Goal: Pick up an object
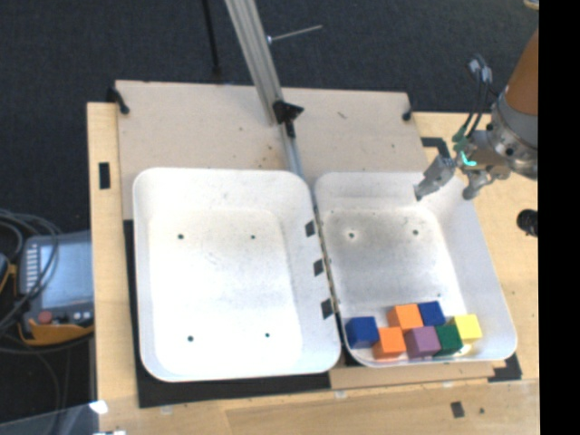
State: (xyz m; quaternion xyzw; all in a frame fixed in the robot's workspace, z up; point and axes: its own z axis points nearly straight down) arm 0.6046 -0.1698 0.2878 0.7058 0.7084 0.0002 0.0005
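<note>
While the claw (452, 180) hangs spread and empty over the far right corner of the right bin (471, 243), the coloured blocks (412, 330) huddle against that bin's near wall, well apart from it, so the reach likely runs toward the camera.
</note>
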